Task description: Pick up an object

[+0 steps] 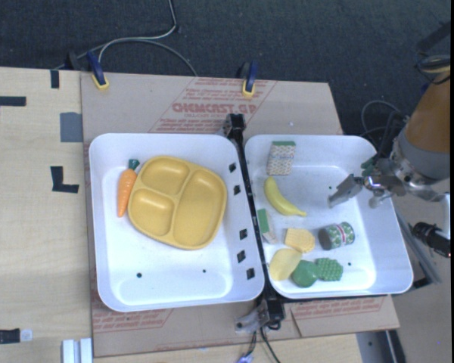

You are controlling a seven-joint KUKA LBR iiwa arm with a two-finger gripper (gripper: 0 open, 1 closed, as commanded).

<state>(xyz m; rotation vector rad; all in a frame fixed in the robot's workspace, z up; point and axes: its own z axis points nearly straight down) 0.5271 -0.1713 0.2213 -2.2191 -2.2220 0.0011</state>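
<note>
Right now, operator, you are looking at the gripper (346, 193) hanging over the right bin (363, 146), toward its far right side, with the grey arm reaching in from the right. One dark finger (343, 191) is pointing left and down over bare white floor; you cannot tell from this angle how wide the fingers are standing, and nothing is showing between them.

Below the gripper, a small green-and-dark can (337, 235) is lying on its side, near but apart from it. A banana (281, 198) is lying to the gripper's left, and a patterned block (281, 157) is sitting above the banana. Two yellow pieces (293, 249) and two green pieces (316, 271) are clustering along the near edge.

In the left bin (106, 225), a yellow divided plate (176, 202) is resting, with a carrot (125, 191) lying just beside its left rim.
</note>
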